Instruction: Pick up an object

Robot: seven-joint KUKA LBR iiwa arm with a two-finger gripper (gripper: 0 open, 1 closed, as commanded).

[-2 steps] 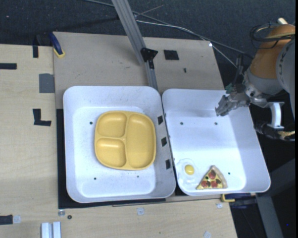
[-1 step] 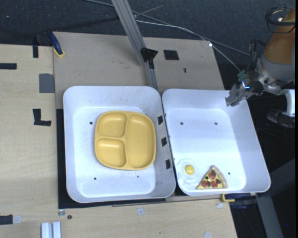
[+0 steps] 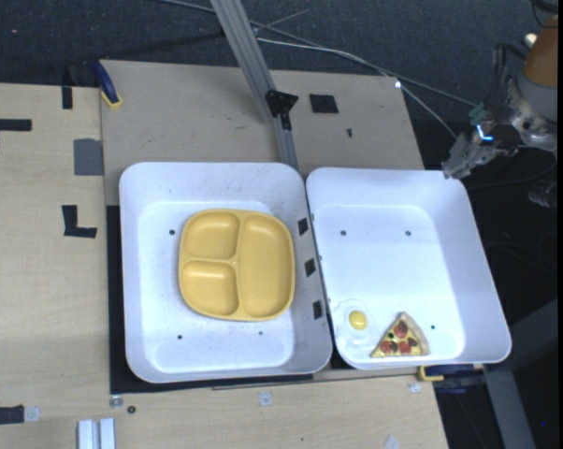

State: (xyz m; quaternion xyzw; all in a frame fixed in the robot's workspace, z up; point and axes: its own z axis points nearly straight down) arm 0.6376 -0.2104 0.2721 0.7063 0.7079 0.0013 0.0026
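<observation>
Glossy yellow plastic plate (image 3: 236, 264), smooth white plastic bins (image 3: 132, 251), matt wood-look bench (image 3: 38, 279).

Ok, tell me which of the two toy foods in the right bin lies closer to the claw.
The pizza slice. It lies to the right of the fried egg along the right bin's front edge, toward the side where the claw hangs beyond the far right corner.

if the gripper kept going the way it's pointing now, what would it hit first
Probably the far right corner of the right bin: the gripper points down-left just above that rim. Depth is unclear from this slanted view, so it might pass over onto the bin floor.
</observation>
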